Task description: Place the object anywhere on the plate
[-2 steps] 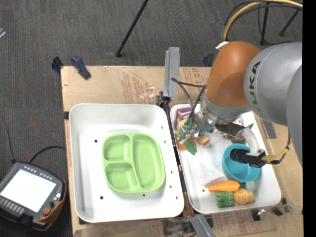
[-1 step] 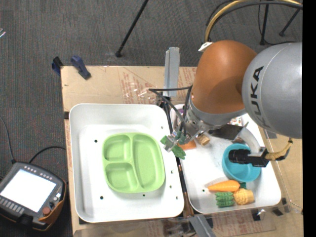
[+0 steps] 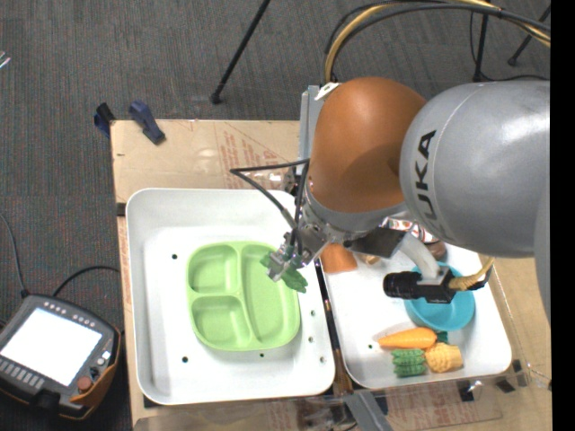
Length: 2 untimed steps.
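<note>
A light green divided plate [image 3: 241,296] lies in the left white bin [image 3: 153,241]. My gripper [image 3: 286,264] hangs over the plate's right edge, shut on a small dark green leafy object [image 3: 294,278] that sticks out below the fingers. The object sits just above the plate's long right compartment. The arm's big orange and grey body hides the area behind the gripper.
The right bin [image 3: 359,330] holds a blue bowl [image 3: 442,309], an orange carrot [image 3: 409,338], a green toy vegetable [image 3: 409,363], a yellow corn piece [image 3: 443,358] and a brown item [image 3: 339,259]. A tablet controller [image 3: 54,350] lies on the floor at left. Blue clamps [image 3: 144,119] grip the bench's back edge.
</note>
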Each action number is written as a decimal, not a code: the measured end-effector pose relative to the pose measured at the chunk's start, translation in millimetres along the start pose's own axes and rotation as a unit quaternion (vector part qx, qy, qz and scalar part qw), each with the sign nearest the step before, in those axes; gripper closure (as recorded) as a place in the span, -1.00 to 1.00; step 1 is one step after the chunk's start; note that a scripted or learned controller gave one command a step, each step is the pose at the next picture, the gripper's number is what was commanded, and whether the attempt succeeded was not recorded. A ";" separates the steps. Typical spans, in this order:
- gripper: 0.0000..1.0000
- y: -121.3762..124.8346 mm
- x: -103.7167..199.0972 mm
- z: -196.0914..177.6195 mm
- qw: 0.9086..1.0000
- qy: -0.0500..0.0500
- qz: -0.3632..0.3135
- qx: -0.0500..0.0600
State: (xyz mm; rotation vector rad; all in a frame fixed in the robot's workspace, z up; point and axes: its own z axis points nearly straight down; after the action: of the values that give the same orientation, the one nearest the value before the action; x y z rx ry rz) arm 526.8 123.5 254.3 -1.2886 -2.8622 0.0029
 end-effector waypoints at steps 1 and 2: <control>-1.00 -0.1 -0.2 -0.4 1.000 0.000 0.000 0.000; 1.00 0.0 -1.0 -8.9 1.000 0.000 0.000 0.001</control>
State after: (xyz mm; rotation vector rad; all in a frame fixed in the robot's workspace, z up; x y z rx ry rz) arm 527.5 122.7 263.1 -1.2869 -2.8618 0.0053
